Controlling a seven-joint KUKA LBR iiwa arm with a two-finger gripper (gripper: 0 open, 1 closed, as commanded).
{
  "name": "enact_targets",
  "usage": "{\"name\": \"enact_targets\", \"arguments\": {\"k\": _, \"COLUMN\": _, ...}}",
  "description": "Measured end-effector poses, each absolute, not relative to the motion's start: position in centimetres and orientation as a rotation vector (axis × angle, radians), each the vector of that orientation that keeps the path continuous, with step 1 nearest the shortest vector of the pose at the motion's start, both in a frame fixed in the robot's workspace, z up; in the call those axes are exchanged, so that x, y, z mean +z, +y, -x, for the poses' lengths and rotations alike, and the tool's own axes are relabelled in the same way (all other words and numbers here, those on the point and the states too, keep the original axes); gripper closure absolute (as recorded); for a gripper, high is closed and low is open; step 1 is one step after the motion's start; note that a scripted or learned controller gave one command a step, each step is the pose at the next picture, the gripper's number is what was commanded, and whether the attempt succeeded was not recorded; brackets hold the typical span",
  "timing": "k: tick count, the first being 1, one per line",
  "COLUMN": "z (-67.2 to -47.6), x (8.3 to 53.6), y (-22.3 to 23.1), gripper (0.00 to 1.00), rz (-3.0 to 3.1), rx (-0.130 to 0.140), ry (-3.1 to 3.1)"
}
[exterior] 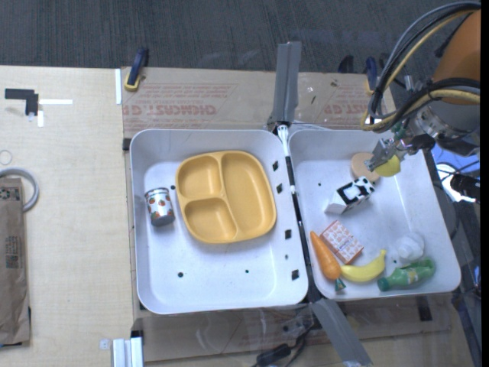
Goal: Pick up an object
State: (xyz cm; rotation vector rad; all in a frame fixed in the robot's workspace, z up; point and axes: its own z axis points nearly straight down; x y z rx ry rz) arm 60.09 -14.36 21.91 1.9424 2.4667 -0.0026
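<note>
Left bin held a yellow divided plate and a small can. Right bin held carrot, banana, green bottle. Gripper pinched a yellow object.

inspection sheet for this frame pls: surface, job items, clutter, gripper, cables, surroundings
Surface: two white bins side by side, left bin, right bin, on a cardboard sheet.
Job's things: left bin holds a yellow divided plate and a small can. Right bin holds a carrot, banana, green bottle, pink waffle-patterned block, black-and-white toy, tan disc.
Clutter: brown bag on the bench at left.
Gripper: gripper over the right bin's far edge, a yellow object at its tip; grasp unclear.
Cables: black cable bundle along the arm.
Surroundings: blue clamp; dark floor.
</note>
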Motion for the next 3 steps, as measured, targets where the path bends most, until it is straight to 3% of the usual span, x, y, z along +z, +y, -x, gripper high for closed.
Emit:
{"name": "enact_targets", "arguments": {"k": 1, "z": -60.1, "x": 21.9, "y": -14.4, "gripper": 0.00, "rz": -1.943, "rx": -0.003, "ry": 2.467}}
{"name": "enact_targets", "arguments": {"k": 2, "z": -52.9, "x": 10.3, "y": -13.1, "gripper": 0.00, "rz": -1.821, "rx": -0.002, "ry": 2.560}}
{"name": "enact_targets", "arguments": {"k": 3, "z": -56.6, "x": 13.8, "y": -18.0, "gripper": 0.00, "rz": -1.638, "rx": -0.001, "ry": 2.677}}
